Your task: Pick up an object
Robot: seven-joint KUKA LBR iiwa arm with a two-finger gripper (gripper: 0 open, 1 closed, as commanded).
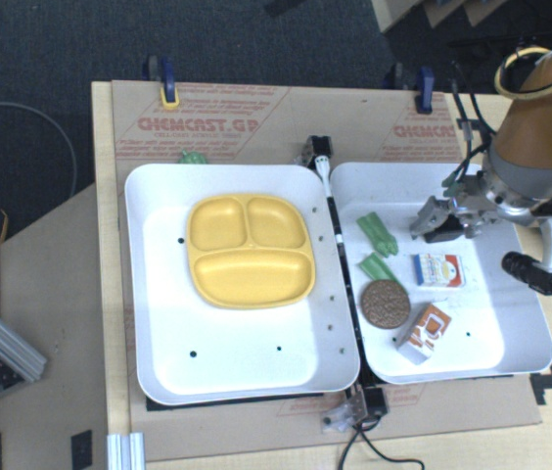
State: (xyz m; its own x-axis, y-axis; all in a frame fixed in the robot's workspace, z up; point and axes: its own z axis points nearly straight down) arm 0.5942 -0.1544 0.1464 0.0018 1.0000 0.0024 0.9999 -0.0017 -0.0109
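Gripper (439,221) hangs over the right bin (521,351) near its far edge; its finger state I cannot tell. Below it lie a white carton (438,269), brown disc (385,304), orange box (424,332) and green pieces (378,234). Yellow tray (251,250) sits in the left bin (159,341).

Bright, even light is falling from overhead, washing out the two shallow white plastic bins (159,292) until their surfaces are nearly glaring. Shadows are lying soft and short beneath the objects. Fine detail is looking slightly soft and grainy throughout.
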